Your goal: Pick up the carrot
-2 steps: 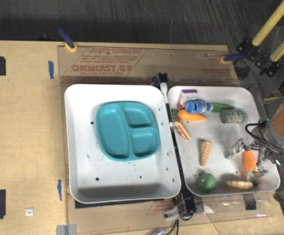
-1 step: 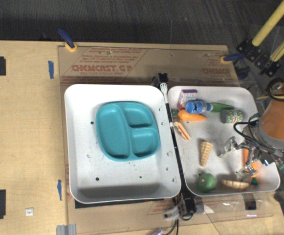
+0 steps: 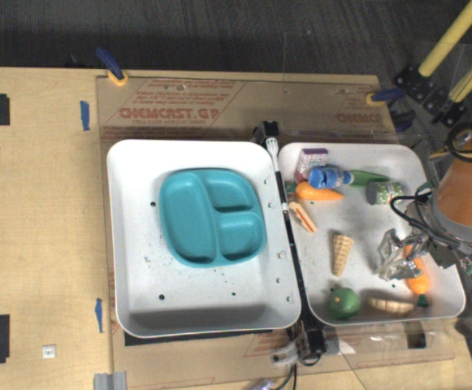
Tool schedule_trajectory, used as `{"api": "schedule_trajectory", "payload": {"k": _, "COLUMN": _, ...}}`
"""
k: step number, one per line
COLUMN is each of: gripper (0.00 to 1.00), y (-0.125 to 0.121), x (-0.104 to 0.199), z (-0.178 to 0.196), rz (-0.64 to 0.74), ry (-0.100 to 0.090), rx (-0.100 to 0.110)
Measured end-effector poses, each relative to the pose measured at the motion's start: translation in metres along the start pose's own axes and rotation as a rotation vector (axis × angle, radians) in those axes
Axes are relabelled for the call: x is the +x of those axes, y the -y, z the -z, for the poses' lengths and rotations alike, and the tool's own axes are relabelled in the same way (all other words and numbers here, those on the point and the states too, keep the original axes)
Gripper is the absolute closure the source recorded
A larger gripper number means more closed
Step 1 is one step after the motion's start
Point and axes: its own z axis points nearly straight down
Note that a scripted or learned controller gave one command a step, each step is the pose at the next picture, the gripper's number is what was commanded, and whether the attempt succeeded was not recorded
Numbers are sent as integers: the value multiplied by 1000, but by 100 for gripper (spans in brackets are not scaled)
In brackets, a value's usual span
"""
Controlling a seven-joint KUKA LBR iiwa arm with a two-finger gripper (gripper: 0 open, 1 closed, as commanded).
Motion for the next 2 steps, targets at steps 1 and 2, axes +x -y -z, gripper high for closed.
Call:
{"api": "schedule_trajectory", "payload": {"k": 1, "gripper": 0, "y": 0, "x": 1, "z": -1, "rz": 0, "ry": -2, "rx": -1}}
{"api": "schedule_trajectory", "payload": {"k": 2, "gripper": 0, "y": 31, "x": 17, "z": -14, "rz": -109, "ry": -12, "rx": -12}}
